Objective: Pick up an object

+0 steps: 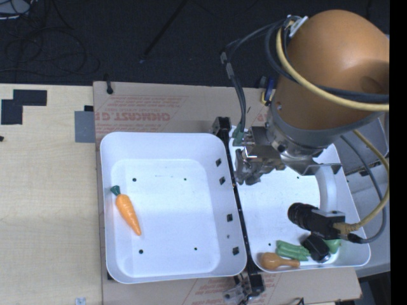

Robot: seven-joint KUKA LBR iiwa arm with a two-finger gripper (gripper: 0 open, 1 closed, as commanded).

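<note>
"Look how big the arm (331, 81) is! Where is its tool?"

"The tool (249, 170) is down low, right by the wall where the left bin (162, 142) and the right bin (353, 256) meet, just inside the right one."

"Is it holding something?"

"I can't tell. It is dark and tangled there (wires all over it)."

"So what could it pick up?"

"The carrot (128, 213) is well off to the tool's left, across the wall, near the left bin's left side. Its green end points up and away, its tip points down toward us. In the right bin, near the front edge, lie a green pod (291, 250) and a little orange gourd-like toy (278, 261), touching. I think those are nearer."

"What are the black things beside them?"

"Hard to make out. They cover part of the green toys."
</note>
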